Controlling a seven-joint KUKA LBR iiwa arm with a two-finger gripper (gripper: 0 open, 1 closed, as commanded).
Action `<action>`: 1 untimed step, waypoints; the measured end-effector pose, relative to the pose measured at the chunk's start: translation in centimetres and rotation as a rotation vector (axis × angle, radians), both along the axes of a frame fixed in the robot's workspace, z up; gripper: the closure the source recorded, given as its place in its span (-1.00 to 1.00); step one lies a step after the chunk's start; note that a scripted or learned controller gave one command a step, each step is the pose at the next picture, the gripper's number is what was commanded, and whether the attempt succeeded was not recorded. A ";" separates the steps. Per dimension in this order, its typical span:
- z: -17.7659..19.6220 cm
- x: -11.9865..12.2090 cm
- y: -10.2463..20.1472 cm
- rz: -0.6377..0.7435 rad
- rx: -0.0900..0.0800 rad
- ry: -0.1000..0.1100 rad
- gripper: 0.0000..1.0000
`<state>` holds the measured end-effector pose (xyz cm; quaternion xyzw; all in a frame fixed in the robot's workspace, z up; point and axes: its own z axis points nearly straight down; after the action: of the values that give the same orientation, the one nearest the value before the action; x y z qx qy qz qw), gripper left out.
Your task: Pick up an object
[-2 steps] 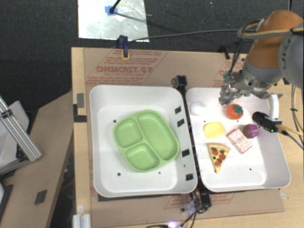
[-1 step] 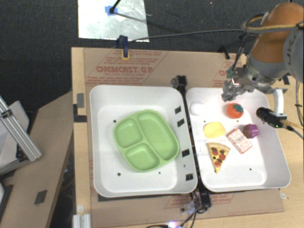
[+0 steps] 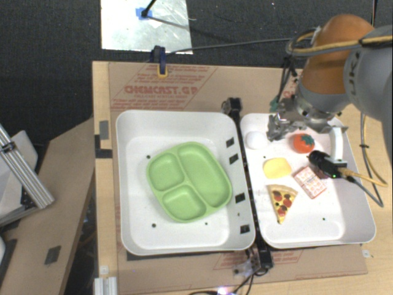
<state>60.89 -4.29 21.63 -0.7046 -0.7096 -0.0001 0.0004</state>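
Note:
In the right bin lie a white egg-shaped piece, a red-orange tomato, a yellow block, a pink-red patterned wafer and a pizza slice. My gripper hangs low over the bin's far part, between the white piece and the tomato. It stands just left of the tomato and right of the white piece. Nothing is seen held in it.
The left bin holds a green divided plate. A black divider with clips runs between the bins. The grey and orange arm reaches in from the upper right, above the right bin's far corner.

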 end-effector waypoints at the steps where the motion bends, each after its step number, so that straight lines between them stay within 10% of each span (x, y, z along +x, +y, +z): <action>1: 1.3 -2.4 4.9 0.002 0.001 -0.001 1.00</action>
<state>58.53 0.64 22.88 -0.7039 -0.7103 -0.0008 0.0006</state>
